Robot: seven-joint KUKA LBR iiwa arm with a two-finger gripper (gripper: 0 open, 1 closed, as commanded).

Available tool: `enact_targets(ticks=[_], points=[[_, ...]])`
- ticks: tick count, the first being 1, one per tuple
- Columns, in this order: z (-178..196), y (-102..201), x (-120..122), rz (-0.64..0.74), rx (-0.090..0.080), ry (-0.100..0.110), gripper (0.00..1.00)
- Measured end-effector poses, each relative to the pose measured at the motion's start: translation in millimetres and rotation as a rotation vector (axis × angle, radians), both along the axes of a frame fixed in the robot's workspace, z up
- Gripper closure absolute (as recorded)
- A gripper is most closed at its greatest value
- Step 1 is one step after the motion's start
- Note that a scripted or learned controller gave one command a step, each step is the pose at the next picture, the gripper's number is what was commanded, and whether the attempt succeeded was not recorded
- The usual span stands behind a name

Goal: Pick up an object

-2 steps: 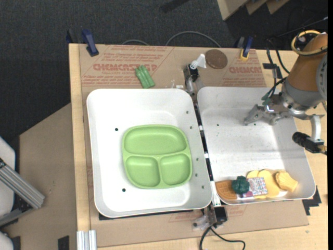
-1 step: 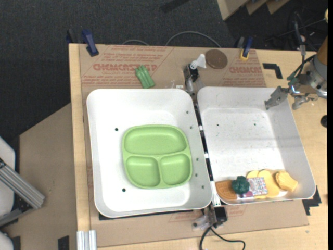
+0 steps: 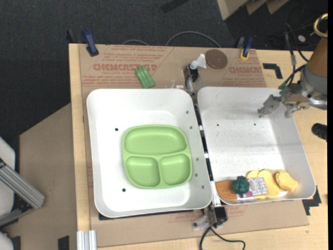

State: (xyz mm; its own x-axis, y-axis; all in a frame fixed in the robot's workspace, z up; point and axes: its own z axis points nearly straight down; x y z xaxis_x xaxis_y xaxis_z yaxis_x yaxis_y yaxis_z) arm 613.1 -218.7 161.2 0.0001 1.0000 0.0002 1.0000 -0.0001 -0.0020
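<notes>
Jaws look spread, nothing between them; gripper sits over the far right part of the right bin. Targets are piled well apart from it in that bin's near corner: dark green piece, patterned card-like item, yellow pieces. Likely risk: the tight cluster against the wall could block a finger, so the close would clip two items or slip off.

Heaped in the near corner of the right bin: a flat tan-orange piece at the left end, a dark green lump resting on it, a small patterned packet just beside, then yellow pieces at the right end. All touching, pressed against the near wall.
</notes>
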Motion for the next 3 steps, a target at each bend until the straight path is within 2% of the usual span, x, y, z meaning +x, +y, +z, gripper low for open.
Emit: enact_targets(ticks=[1,2,3], points=[[-77.0,-2.2,-16.2,0.001,0.007,0.005,0.0],[13.5,-5.7,-8.1,0.001,-0.004,-0.011,0.0],[-80.6,-1.1,-2.6,0.003,0.009,0.003,0.0]])
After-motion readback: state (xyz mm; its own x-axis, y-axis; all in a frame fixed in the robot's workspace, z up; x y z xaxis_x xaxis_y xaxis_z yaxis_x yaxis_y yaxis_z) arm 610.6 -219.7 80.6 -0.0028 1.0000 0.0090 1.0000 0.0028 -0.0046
